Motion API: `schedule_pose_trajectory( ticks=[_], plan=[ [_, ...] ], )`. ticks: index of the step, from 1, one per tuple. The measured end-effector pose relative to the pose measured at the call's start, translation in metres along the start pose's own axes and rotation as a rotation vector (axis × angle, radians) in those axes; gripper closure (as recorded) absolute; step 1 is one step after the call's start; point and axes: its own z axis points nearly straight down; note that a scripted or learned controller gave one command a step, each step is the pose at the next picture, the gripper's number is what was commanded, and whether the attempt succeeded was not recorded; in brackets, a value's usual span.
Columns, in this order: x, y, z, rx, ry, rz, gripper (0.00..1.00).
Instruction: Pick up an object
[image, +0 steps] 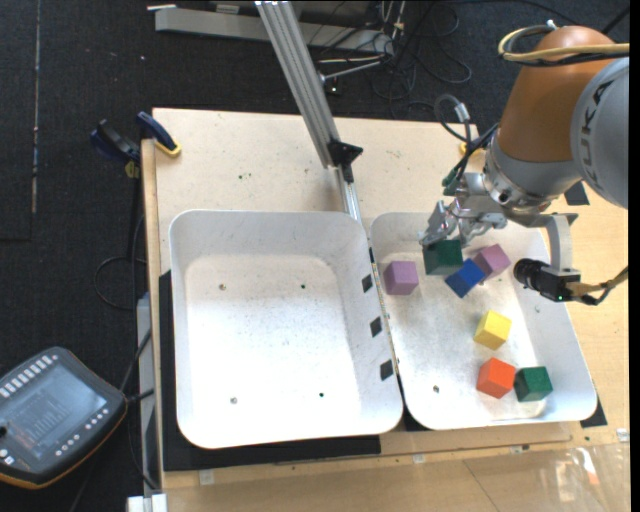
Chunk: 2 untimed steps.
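Dark green cube (443, 257) sits at the far end of the right white plastic bin (560, 395), directly beneath the two-finger gripper (447, 240), which appears lowered onto it; whether the claw is spread or pinching the block cannot be told from this angle. A blue cube (465, 279) touches the green one's near corner, with a mauve cube (492, 260) just beside. For a clean lift, the fingers should straddle opposite flat faces, close squarely, then rise vertically so the blue neighbour is not dragged.
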Motion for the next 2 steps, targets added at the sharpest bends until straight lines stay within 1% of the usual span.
schedule_pose_trajectory(
  ticks=[1, 2],
  plan=[
    [0.054, 0.013, 0.016, 0.002, -0.001, 0.0, 1.0],
    [0.109, 0.034, 0.022, -0.001, -0.001, 0.0, 1.0]
  ],
)
